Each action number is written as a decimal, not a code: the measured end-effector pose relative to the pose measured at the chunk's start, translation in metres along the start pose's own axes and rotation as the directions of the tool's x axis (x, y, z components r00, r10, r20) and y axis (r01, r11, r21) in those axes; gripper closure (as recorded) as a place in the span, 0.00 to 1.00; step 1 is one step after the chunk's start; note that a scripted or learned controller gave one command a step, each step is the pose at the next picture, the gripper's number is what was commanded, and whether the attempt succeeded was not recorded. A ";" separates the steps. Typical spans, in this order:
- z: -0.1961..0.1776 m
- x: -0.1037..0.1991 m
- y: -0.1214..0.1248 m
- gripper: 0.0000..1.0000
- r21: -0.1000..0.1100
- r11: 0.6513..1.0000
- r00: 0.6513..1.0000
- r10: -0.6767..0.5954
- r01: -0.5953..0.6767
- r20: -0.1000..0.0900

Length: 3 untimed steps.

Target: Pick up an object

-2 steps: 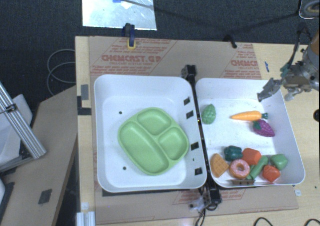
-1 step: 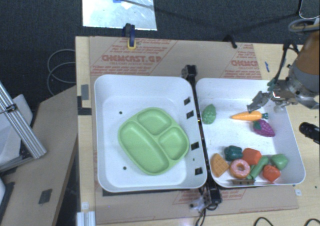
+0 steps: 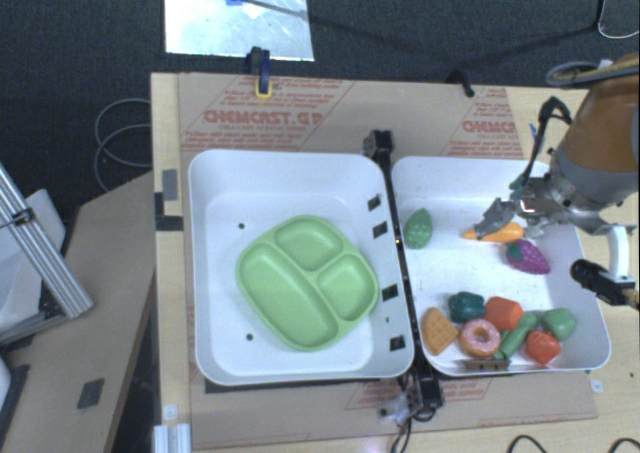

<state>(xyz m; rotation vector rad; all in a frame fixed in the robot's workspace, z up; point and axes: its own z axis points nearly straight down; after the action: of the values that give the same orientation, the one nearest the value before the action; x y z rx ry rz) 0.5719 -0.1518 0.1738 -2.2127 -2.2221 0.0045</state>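
**Gripper poised at an orange carrot in the right bin**

Nearest the camera, along the front edge of the right bin point(image 3: 590, 346), a cluster of glossy plastic play food is packed together: an orange wedge-shaped piece point(image 3: 437, 330), a pink-frosted ring doughnut point(image 3: 479, 338), a dark green lumpy piece point(image 3: 465, 305), a red-orange rounded piece point(image 3: 503, 312), a slim green pod point(image 3: 515, 338), a red tomato-like piece point(image 3: 543, 346) and a pale green rounded piece point(image 3: 559, 322).

In the left bin point(image 3: 215, 241), a smooth light-green divided plate point(image 3: 305, 281) lies flat, with one long compartment and two smaller ones, none holding anything.

Farther back in the right bin, a knobbly purple grape-like cluster point(image 3: 529, 256) lies just beside and in front of the carrot point(image 3: 497, 234). The carrot is a small tapered orange piece, its long axis running roughly left to right across the bin, narrow tip pointing left toward the divider. A bumpy green oval piece point(image 3: 417, 228) sits apart, near the divider.

The gripper point(image 3: 505, 213) is at the carrot's upper side, touching or nearly touching it; whether its fingers are spread or pressed together cannot be told. The grey arm with its orange band point(image 3: 603, 126) rises behind.

Both bins are shallow white plastic with rounded corners, resting on a printed cardboard sheet point(image 3: 300, 111).
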 end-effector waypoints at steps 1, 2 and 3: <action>0.047 0.001 -0.007 0.00 0.000 1.000 1.000 0.002 -0.002 0.000; 0.094 0.002 -0.007 0.00 -0.002 1.000 1.000 0.002 -0.002 0.000; 0.084 0.002 -0.006 1.00 -0.003 1.000 1.000 0.001 -0.001 0.000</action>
<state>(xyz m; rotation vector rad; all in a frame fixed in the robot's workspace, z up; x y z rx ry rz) 0.5654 -0.1500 0.0903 -2.2157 -2.2224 0.0014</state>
